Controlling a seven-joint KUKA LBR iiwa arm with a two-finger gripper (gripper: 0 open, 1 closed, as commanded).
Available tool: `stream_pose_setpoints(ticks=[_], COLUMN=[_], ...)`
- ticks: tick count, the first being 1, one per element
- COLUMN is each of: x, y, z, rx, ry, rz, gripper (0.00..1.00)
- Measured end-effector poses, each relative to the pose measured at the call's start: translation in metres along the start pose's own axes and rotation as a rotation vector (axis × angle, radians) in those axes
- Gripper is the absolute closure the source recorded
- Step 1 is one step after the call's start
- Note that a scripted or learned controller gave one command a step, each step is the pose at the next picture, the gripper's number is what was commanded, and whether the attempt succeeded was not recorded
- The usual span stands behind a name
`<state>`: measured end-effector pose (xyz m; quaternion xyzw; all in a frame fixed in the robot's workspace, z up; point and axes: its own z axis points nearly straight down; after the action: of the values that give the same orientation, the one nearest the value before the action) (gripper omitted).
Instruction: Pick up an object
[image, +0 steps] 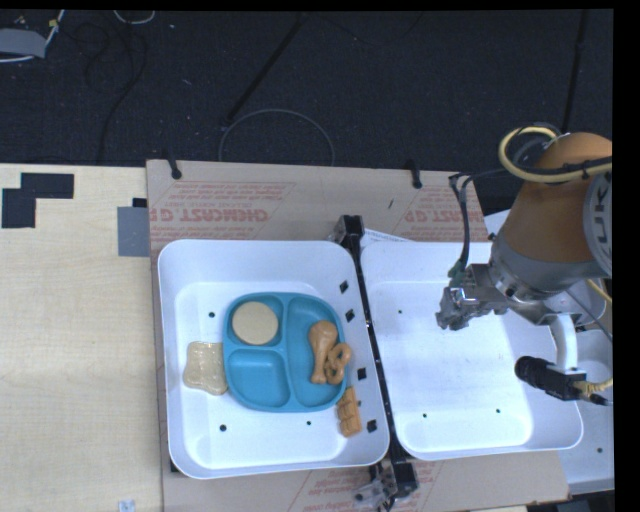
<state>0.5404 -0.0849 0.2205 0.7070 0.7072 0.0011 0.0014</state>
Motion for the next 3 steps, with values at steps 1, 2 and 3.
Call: stream_pose_setpoints(ticks=[1,2,3], x=[-0.001,0.05,0.11], y=[0.001,-0.007,0.002], z=[-0.049,-0.045,-0.033], rx=[0.002,0.008,0.009], ry=[0.0,0.002,0.002], rz=[-0.001,-0.003,-0.004], gripper=[1.0,1.0,1.0])
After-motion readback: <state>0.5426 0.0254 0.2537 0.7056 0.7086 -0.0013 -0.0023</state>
